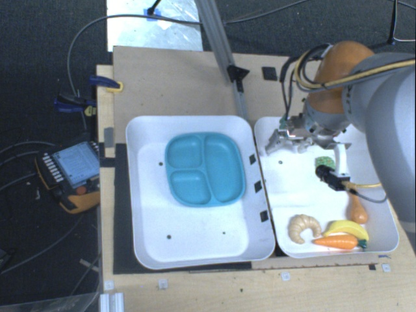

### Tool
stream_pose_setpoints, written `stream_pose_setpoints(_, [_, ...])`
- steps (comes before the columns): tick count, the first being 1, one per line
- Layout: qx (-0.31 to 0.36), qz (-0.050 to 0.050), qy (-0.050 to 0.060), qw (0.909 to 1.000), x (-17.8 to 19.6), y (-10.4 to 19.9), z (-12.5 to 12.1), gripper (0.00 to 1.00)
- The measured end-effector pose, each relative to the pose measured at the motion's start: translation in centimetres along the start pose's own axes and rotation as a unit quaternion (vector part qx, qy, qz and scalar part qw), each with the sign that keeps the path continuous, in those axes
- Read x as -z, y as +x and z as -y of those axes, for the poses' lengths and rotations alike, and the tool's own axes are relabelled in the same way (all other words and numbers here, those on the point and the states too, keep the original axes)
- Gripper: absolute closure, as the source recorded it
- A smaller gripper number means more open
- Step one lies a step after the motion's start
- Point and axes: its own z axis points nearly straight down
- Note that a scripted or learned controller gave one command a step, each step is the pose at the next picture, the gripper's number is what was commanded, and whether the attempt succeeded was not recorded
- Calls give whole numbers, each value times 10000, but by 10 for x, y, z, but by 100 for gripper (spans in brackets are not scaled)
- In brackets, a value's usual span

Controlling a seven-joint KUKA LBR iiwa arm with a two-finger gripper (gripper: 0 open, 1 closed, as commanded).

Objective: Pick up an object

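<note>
My gripper [286, 141] hangs over the far left part of the right bin [286, 194], near the wall between the two bins. Nothing shows in its grasp. A green object [325, 163] lies just to its right, partly hidden by the wrist. Along the right bin's near edge lie a croissant [304, 227], a banana [348, 227] and a carrot [336, 242]. An orange pear-shaped piece [357, 210] sits just above the banana.
The left bin [195, 239] bears a blue divided plate [205, 169]. A black connector with a yellow cable [330, 176] hangs off the arm over the right bin. A grey pole [218, 31] slants across the back of the bench.
</note>
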Motion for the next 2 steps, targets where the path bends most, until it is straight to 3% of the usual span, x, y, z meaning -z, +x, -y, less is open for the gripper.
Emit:
stream_pose_setpoints(1, [8, 3, -26, 10000, 15, 0, -1, 100])
stream_pose_setpoints(2, [-13, 6, -53, 10000, 78, -7, -6, 100])
